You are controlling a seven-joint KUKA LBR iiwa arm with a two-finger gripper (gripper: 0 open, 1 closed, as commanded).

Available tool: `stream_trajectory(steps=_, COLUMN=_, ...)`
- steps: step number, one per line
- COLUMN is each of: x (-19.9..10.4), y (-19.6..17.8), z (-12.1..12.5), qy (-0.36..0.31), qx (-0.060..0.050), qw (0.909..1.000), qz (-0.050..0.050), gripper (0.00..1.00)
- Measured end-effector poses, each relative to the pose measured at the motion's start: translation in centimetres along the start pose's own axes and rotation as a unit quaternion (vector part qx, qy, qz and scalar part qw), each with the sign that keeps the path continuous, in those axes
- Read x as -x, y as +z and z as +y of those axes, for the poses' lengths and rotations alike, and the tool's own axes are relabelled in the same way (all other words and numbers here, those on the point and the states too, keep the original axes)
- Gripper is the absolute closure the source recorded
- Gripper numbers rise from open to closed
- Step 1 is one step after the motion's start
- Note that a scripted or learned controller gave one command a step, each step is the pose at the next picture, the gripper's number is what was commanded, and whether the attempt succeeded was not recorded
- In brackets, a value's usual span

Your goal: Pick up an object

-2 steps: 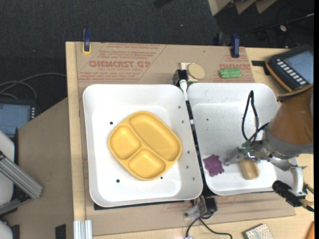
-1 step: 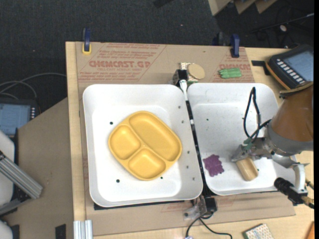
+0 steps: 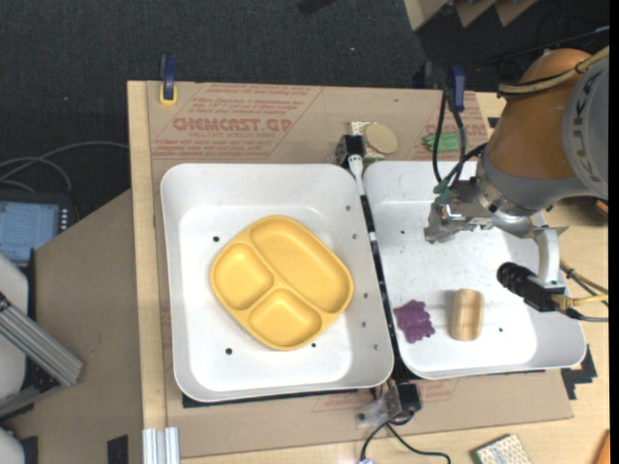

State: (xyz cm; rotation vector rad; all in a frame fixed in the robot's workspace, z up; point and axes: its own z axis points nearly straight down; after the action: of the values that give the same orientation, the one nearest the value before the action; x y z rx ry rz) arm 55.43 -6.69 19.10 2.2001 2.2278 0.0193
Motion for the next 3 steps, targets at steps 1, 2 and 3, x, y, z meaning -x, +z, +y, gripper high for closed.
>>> stream_trajectory(steps=1, x=5.4, y=4.0, z=4.5, qy=0.008, qx=-0.007, qw=0.9999, qz=-0.002, gripper=1.0)
stream_trajectory(steps=2, x=7.3, y=5.2, z=2.7, qy=0.007, qx=-0.01, qw=0.9999, qz=-0.001, gripper=1.0)
stream_trajectory(steps=3, x=-0.6, y=0.4, z=4.6, qy=0.002, qx=-0.004, qw=1.0, qz=0.0, gripper=1.0)
